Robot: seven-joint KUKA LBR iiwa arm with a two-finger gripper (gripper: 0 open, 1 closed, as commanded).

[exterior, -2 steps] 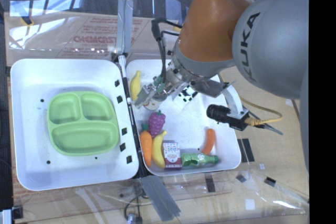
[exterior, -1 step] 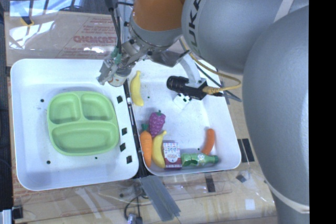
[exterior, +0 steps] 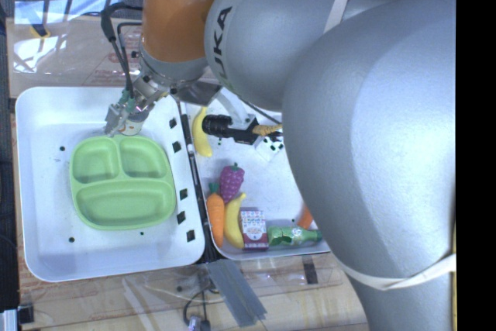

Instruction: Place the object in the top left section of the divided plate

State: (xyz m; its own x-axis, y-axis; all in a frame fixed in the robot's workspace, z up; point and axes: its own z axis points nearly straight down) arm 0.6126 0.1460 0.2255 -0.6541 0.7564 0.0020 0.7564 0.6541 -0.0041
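In the camera view, the gripper (exterior: 124, 117) hangs just above the top edge of the green divided plate (exterior: 121, 182) in the left bin (exterior: 39, 244). Whether it holds anything cannot be told. A banana (exterior: 201, 134) lies in the right bin (exterior: 267, 174).

The plate (exterior: 120, 182) looks like smooth matt green plastic. Both bins (exterior: 39, 244) are smooth white plastic with a faint sheen. The arm (exterior: 349, 89) has a satin grey shell, and its band (exterior: 174, 8) a glossy orange one. The claw (exterior: 124, 114) looks like bare metal. The toy fruit, among them a banana (exterior: 201, 136), grapes (exterior: 231, 181) and a carrot (exterior: 215, 219), looks like shiny plastic. The surface (exterior: 93, 298) looks like pale wood.
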